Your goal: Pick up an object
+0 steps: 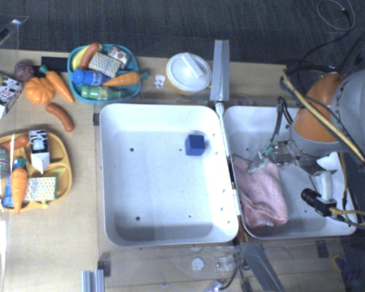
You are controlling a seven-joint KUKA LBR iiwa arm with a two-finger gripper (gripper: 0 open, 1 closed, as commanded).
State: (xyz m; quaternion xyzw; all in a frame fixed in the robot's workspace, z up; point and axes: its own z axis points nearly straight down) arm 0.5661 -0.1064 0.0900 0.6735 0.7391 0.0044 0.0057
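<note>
1. Where the arm reaches in from the right, the gripper (pixel 269 154) sits low in the right bin (pixel 255 117), at the far edge of a pink cloth (pixel 263 193); whether it is spread or pressed together cannot be told.
2. Blue block (pixel 196 143): left bin (pixel 146 224), far right part, well apart from the gripper.
3. Toy food (pixel 100 72): tabletop (pixel 73 236), left.

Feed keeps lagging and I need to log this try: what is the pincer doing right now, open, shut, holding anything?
Pincer: over the right bin, at the top edge of the pink cloth. Open or shut cannot be told; no hold on the cloth is visible.
</note>
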